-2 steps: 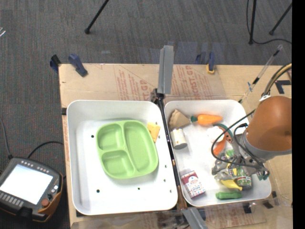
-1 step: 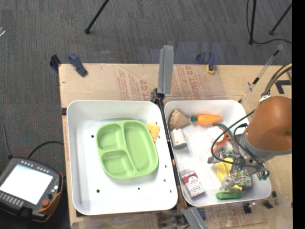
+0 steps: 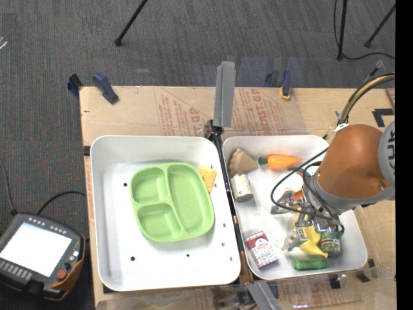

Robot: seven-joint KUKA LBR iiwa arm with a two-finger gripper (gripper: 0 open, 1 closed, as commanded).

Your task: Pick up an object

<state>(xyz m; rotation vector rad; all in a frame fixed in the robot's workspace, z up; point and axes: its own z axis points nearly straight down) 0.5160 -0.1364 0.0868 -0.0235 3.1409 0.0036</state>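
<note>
My gripper [image 3: 308,232] reaches down into the right bin [image 3: 284,144] near its lower right corner, right over a yellow banana-like toy [image 3: 315,244] and a green piece [image 3: 308,263]. The orange wrist band [image 3: 352,163] hides much of the hand. Elsewhere in that bin lie an orange carrot [image 3: 281,162], a tan wedge [image 3: 242,162], a small cylinder can [image 3: 242,187], a red and white box [image 3: 261,248] and a dark green can [image 3: 332,246]. Nothing shows clearly between the fingers.
The left bin [image 3: 106,237] holds a green divided plate [image 3: 171,201] with a yellow cheese piece [image 3: 208,175] at its upper right edge. A grey post [image 3: 224,99] stands behind the bins. A teach pendant [image 3: 39,254] lies at the lower left.
</note>
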